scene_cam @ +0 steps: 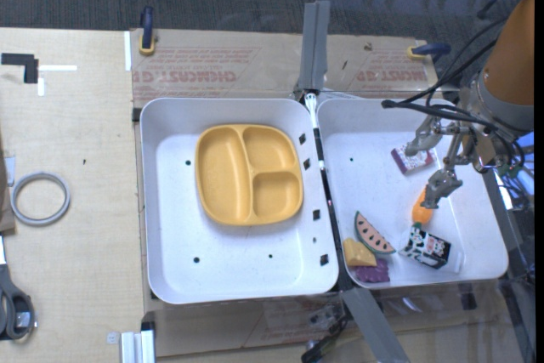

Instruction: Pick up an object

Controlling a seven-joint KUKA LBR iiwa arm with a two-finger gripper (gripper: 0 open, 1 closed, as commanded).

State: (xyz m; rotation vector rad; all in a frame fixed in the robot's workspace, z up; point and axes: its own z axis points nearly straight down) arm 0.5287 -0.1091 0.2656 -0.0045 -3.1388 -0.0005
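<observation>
My gripper [433, 161] hangs over the right bin [476, 268], near its right side, open, with nothing between its fingers. One finger [422, 138] is just above a small purple-and-white packet [410, 159]; the other finger [442, 183] ends right above a small orange piece [420, 209]. Toward the front of the bin lie a black-and-white carton [427, 248], a watermelon slice [374, 234], a yellow cheese wedge [357, 252] and a purple piece [371, 272].
The left bin [170, 251] holds a yellow divided plate [249, 173]. A grey divider [314, 55] stands between the bins at the back. On the bench at left lie a grey ring [38, 198] and scissors [15, 310]. Cables [425, 102] trail off the arm.
</observation>
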